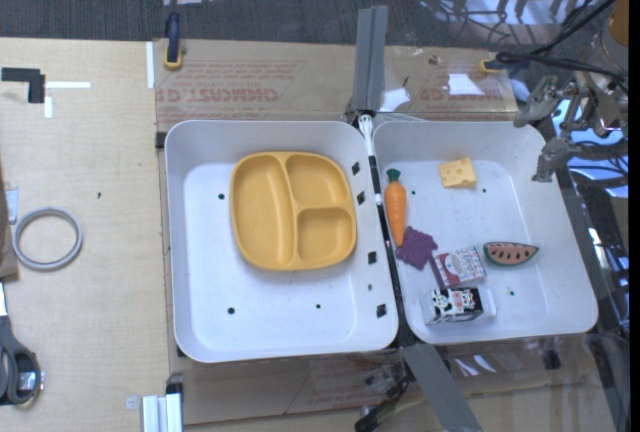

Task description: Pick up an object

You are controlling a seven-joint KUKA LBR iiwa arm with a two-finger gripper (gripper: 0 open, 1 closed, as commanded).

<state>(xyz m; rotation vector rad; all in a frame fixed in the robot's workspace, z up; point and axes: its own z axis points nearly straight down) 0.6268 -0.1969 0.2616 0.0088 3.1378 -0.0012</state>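
Note:
The right bin (560, 300) holds several small items: a toy carrot (396, 205) by its left wall, a yellow cheese wedge (458, 173) toward the back, a purple piece (416, 247), a watermelon slice (511, 253), a pink-and-white carton (459, 267) and a black-and-white carton (457, 303). My gripper (534, 144) hangs over the bin's far right corner, above and to the right of the cheese. It is open, with nothing between its fingers. In the left bin (200, 320) lies a yellow divided plate (293, 210).
A grey upright post (370, 55) stands behind the seam between the bins. On the bench at the left lie a tape roll (45, 238) and scissors (15, 375). Black cables (560, 45) hang at the upper right near the arm.

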